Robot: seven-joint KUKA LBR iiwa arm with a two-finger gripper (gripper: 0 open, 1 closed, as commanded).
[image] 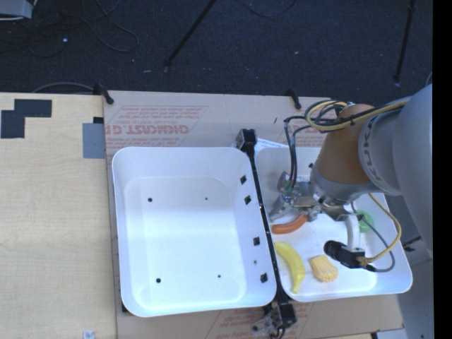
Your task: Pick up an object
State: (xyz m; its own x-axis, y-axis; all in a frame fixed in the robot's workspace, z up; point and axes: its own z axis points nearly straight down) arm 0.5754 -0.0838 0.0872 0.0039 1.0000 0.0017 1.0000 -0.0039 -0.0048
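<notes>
Left bin (183, 232) open; banana (292, 263) beside divider (256, 214)

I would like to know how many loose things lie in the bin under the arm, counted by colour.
Yellow: 2, the banana and the small yellow chunk
Orange: 1, the long orange piece
Green: 1, the small green thing, partly hidden by the arm
Total: 4

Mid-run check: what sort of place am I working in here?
Probably a robotics lab bench: a left bin and right bin sit on cardboard, the grey arm reaches over the right one, and loose cables trail across dark carpet behind.
</notes>
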